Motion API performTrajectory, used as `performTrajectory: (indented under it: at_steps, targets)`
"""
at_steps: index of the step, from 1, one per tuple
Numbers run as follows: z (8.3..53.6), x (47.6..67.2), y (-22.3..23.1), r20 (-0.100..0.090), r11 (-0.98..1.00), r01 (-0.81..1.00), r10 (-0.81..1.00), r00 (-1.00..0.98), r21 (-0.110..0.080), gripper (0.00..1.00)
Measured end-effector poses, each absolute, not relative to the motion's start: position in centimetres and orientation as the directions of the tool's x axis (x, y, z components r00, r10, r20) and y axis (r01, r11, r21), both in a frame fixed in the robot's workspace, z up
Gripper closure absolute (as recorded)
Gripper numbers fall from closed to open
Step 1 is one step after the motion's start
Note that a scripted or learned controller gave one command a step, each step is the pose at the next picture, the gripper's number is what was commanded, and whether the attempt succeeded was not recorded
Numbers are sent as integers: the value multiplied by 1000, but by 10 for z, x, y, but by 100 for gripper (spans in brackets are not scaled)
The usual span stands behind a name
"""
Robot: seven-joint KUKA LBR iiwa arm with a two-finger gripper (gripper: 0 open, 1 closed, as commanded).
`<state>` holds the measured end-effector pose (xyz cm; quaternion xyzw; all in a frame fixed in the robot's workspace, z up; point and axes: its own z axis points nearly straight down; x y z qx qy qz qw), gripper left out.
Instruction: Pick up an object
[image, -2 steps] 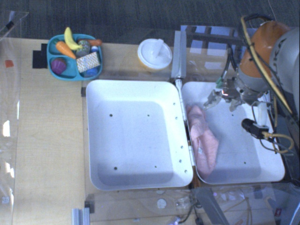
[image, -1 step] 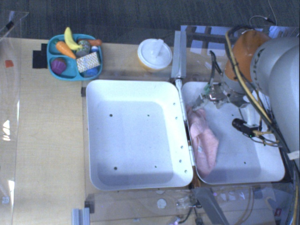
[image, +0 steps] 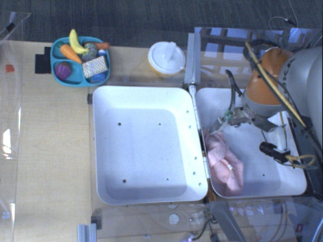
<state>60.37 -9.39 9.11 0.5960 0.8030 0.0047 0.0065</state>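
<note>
Just below the tool, pink cloth in right bin

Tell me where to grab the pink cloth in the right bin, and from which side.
Grip the pink cloth at its bunched, raised middle, coming straight down from above. It lies crumpled and low against the right bin's left wall, so a side approach looks blocked there. The end effector hangs just beyond its upper end.

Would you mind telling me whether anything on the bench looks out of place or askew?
Only one thing stands out: the pink cloth lies crumpled against the left wall of the right bin, bunched rather than flat. The gripper hangs just above its upper end. The toy food tray and white lidded container sit tidily.
</note>
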Motion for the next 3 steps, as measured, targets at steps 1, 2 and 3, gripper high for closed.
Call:
performTrajectory:
  at_steps: [1, 2, 3]
  targets:
    - [93, 545, -102, -7, 476, 879, 879, -476, 12, 0]
    - [135, 488, -107, -1, 578, 816, 816, -578, 2, 0]
    - [91, 520, -89, -8, 526, 850, 851, -526, 11, 0]
